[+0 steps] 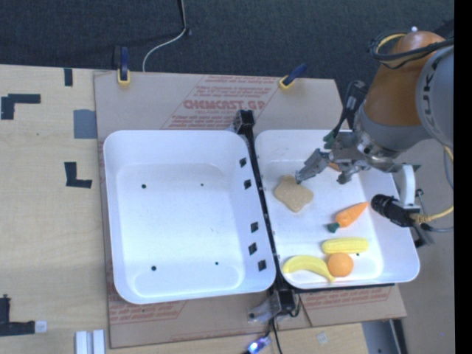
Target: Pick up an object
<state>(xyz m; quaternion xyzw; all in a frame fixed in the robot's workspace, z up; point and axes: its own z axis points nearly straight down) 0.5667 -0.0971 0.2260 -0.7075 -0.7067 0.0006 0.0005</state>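
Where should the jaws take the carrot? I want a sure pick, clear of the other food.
Probably across the carrot's thick orange middle, coming straight down. It lies flat and slanted, apart from the corn below it, so both long sides look free.

Left bin (118, 198) (white), clamps (122, 74) behind
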